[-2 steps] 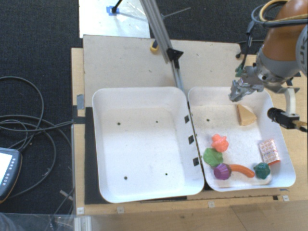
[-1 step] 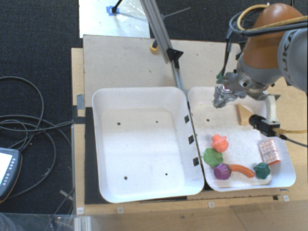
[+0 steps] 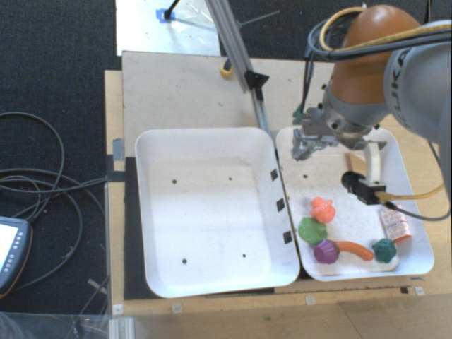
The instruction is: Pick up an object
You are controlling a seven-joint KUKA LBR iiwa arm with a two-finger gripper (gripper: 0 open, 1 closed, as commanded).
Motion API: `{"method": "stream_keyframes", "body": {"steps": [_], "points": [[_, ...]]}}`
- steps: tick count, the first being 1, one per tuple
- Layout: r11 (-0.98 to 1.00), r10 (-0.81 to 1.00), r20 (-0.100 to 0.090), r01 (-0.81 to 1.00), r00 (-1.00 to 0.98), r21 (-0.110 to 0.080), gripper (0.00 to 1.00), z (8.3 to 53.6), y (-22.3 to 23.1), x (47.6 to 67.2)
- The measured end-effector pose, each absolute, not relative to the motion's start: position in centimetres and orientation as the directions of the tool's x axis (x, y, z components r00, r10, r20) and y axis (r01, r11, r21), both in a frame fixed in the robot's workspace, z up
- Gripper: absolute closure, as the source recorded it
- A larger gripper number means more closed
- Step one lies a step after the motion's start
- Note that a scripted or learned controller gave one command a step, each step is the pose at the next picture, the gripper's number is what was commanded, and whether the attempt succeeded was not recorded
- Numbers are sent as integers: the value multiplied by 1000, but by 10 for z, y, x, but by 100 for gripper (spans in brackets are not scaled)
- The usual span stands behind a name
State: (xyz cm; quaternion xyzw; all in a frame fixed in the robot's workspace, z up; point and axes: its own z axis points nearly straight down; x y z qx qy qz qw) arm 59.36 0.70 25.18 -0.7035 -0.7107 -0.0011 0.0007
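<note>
While poised over right bin (image 3: pixel 417 260) — gripper (image 3: pixel 305 147) grasp state impossible to tell — risked closing between crowded toys: orange toy (image 3: pixel 322 209), green toy (image 3: pixel 311 230), purple toy (image 3: pixel 326 251).

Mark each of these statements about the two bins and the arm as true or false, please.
1. All the small objects lie in the right bin. True.
2. The purple object touches the orange carrot-shaped object. True.
3. The gripper hangs over the left bin. False: it is over the right bin's far end.
4. The green object lies in the left bin. False: it lies in the right bin, beside the orange-pink object.
</note>
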Motion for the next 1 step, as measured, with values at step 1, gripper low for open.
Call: {"method": "stream_keyframes", "body": {"steps": [1], "points": [[11, 1000, 3, 1000, -11, 0, 100, 238, 62, 585]]}}
